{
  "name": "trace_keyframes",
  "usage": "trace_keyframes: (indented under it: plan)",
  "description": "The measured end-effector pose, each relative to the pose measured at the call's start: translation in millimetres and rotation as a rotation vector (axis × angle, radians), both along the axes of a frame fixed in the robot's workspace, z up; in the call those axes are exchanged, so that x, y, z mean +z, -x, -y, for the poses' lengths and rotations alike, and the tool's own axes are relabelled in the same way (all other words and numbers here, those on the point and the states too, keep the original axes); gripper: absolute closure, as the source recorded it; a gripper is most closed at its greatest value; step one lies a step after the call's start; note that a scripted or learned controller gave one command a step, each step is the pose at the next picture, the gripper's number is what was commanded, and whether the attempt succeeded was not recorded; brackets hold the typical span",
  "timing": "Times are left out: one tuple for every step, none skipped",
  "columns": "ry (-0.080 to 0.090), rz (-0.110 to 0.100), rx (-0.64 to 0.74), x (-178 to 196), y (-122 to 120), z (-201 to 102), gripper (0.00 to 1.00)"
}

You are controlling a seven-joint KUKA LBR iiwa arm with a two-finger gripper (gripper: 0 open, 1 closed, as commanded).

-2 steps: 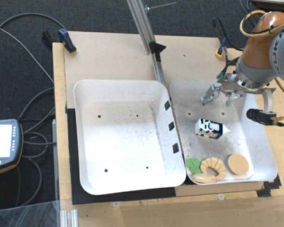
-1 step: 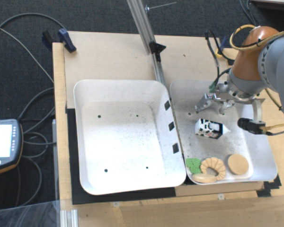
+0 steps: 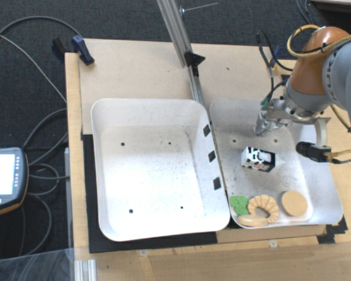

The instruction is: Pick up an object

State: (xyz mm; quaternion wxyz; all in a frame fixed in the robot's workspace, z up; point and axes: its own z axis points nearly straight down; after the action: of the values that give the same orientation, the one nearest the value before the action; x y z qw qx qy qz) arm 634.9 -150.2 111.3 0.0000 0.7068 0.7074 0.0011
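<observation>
My gripper (image 3: 262,126) hangs over the back part of the right bin (image 3: 316,174), pointing down at bare bin floor. A black-and-white patterned block (image 3: 258,159) lies just in front of it, a short way apart. Along the bin's front edge lie a green piece (image 3: 238,204), a tan ridged ring-shaped piece (image 3: 263,208) and a round tan disc (image 3: 294,203). None of them touches the gripper.
The left bin (image 3: 152,168) stands beside the right one, its raised rim between them. A slanted metal pole (image 3: 175,25) rises from a clamp behind the bins. A black cable connector (image 3: 310,151) hangs off the arm over the right bin's right side.
</observation>
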Motion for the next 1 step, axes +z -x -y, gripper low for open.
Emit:
trace_keyframes:
  plan:
    - [0.003, 0.007, 0.001, 65.6, -1.8, 0.0, 1.00]
